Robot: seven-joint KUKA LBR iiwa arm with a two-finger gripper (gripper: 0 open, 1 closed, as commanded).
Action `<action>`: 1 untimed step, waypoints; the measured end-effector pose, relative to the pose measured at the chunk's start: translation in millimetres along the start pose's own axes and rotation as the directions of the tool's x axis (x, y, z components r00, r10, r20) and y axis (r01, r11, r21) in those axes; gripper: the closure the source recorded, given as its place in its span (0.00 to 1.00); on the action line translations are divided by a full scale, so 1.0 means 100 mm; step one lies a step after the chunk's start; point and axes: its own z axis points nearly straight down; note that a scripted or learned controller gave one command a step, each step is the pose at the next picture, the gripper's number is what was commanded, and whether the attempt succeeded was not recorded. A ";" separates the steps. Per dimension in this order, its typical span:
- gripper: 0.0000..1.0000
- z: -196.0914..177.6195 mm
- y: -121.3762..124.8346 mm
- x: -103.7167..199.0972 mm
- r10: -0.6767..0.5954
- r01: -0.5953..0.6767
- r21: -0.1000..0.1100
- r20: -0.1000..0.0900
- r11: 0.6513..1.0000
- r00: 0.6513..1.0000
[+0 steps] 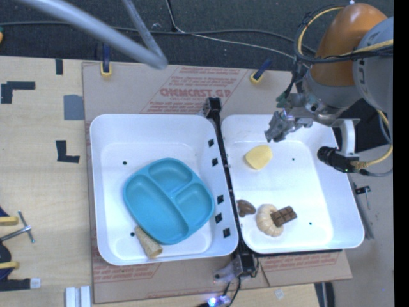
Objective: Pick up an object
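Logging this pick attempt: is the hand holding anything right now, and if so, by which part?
Nothing is held. The hand is above the right bin's far edge, apart from the yellow piece lying on the bin floor just below it.

Even, diffuse overhead lighting; the two white bins (pixel 102 171) are bright, without blown-out glare. Shadows are soft and short, faintly visible beneath the blue tray (pixel 167 200). A grey bar (pixel 83 21) crossing the upper left is strongly out of focus. Overall sharpness is moderate, with fine detail soft and the dark background underexposed.
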 end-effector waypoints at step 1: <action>1.00 0.12 0.06 0.54 0.003 -0.003 0.002 0.001 1.000 1.000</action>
